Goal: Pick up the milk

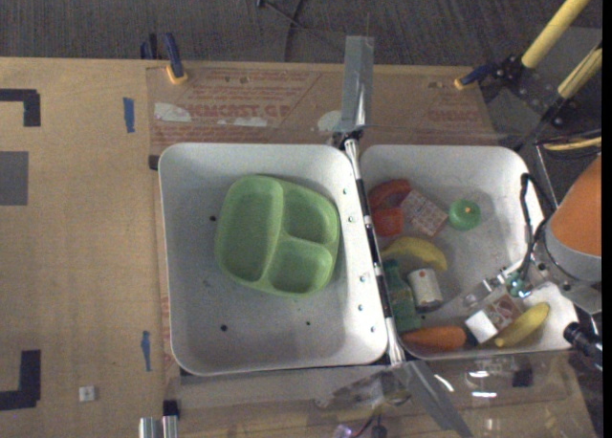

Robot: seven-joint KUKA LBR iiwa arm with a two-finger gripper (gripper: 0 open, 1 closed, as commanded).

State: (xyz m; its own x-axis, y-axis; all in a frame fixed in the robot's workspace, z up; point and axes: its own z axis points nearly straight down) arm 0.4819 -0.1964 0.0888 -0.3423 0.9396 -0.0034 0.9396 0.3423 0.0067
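Camera view. My claw (509, 285) hangs over the right bin (497, 164), near that bin's right wall and front corner; I cannot tell how far it stands open, nor that it has hold of anything. The milk (494, 317), a small carton with a white cap, lies tilted just below my claw, touching a banana (525, 323) at the front right corner.

Risk, in my judgement: the carton is crowded by the banana and the wall, so a closing grip may catch the banana or skid the carton aside.

Contents, right bin: a second banana (415, 251), a carrot (435, 337) along the front wall, a small can (424, 287), a patterned box (423, 211), a green round piece (465, 214), red items by the left wall. Left bin (191, 264): one green divided tray (278, 233).
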